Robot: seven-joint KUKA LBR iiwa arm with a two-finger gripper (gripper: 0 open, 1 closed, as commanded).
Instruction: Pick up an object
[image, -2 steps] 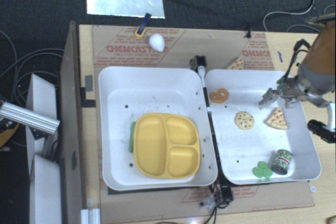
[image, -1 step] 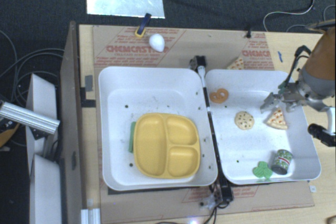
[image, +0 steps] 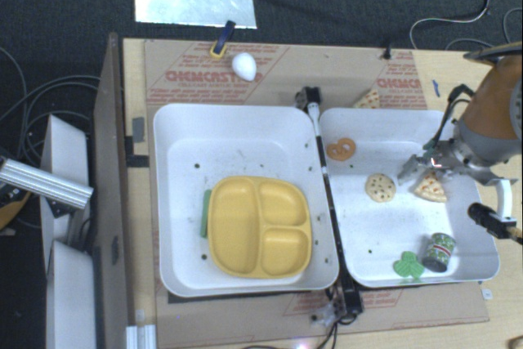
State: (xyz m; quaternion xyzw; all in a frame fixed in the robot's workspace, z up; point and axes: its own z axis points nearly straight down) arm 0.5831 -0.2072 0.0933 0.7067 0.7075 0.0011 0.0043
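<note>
Left bin (image: pixel 176 176): white, shallow; holds a yellow tray (image: pixel 260 225) with three compartments; a green strip (image: pixel 205 212) lies against the tray's left edge
Right bin (image: pixel 359 261): white, shallow, touching the left bin along a dark divider
Pretzel (image: pixel 341 149): orange ring; upper left of the right bin
Cookie (image: pixel 380 187): round, speckled; middle of the right bin, below the pretzel
Pizza slice (image: pixel 430 189): toy wedge, right of the cookie; just below my pincer
Can (image: pixel 439 252): small, dark and green, lower right corner of the right bin
Green shape (image: pixel 407 265): leaf-like; touching the can's left side
My pincer (image: pixel 423 167): over the right bin, between cookie and pizza slice; fingers spread apart, nothing between them; I hold no object
Egg (image: pixel 244 65): white; on the cardboard of the surface behind the left bin
Cracker (image: pixel 368 100): on the cardboard behind the right bin
</note>
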